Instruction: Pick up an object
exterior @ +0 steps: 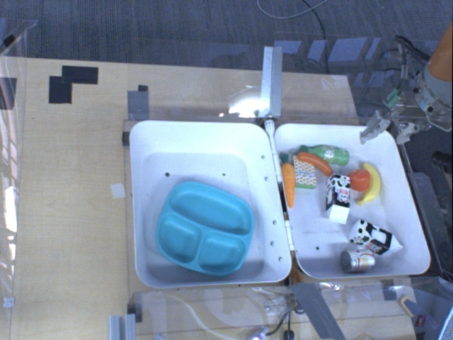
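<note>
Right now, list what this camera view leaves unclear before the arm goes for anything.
- Gripper: at the right bin's far right corner, small and blurred among the wrist cabling.
- Arm: cut off by the frame's right edge.
- Green bottle: its left end is hidden behind the orange item.
- Tin can: label too small to read.
- Blue divided plate: whatever lies under it is hidden.

Clustered in the right bin (414, 211): green bottle (327, 154), carrot (288, 183), banana (372, 184), tomato (359, 179), two cow-print cartons (339, 197), silver can (357, 261) nearest.
</note>
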{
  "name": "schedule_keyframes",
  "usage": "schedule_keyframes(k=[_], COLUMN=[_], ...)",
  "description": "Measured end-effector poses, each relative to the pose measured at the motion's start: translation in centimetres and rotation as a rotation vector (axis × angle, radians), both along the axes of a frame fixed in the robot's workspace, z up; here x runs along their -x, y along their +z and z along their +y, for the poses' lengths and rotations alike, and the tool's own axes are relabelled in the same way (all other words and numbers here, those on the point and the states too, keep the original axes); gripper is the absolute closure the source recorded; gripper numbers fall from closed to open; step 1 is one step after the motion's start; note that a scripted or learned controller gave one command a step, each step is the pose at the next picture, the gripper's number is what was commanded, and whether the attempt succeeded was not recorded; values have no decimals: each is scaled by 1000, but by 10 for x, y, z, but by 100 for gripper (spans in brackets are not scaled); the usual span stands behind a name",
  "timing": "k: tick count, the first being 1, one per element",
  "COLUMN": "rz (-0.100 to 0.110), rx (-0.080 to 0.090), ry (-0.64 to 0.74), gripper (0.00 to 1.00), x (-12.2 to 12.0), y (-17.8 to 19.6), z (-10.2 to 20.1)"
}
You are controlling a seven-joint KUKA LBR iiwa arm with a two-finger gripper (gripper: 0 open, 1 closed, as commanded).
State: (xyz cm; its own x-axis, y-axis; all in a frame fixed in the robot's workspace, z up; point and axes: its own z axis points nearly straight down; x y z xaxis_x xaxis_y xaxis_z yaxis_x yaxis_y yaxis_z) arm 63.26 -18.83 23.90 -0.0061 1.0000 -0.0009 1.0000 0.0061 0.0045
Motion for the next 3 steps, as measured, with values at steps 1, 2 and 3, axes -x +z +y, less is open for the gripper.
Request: schedule_keyframes(k=[1,2,3], rz=[1,-17,-24], rx=[-1,0,-2], ry=[-8,17,21], gripper=[0,0,100], x=[-16,2,-1], y=[-63,-141,-128], z=[57,63,66])
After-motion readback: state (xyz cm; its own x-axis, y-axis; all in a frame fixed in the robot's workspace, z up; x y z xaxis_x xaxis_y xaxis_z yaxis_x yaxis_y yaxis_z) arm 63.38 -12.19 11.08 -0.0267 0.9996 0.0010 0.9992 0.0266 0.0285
